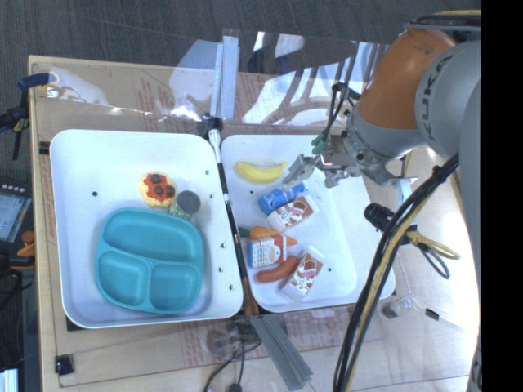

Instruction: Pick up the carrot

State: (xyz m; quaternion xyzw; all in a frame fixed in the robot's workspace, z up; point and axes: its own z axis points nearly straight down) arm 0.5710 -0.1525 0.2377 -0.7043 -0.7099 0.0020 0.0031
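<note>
The carrot (263, 233) lies low in the right bin (343, 243), touching a small carton (266, 251) beside a sausage (276, 270), while the end effector (304, 168) hovers near the banana (260, 171), its fingers too unclear to tell open or closed.

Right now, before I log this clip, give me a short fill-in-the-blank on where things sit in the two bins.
1. The teal divided tray lies in the ____ bin.
2. The banana lies in the right bin, near its ____ edge.
3. The gripper hovers just right of the ____.
4. The carrot lies against the right bin's ____ wall.

Missing words: left; far; banana; left
</note>
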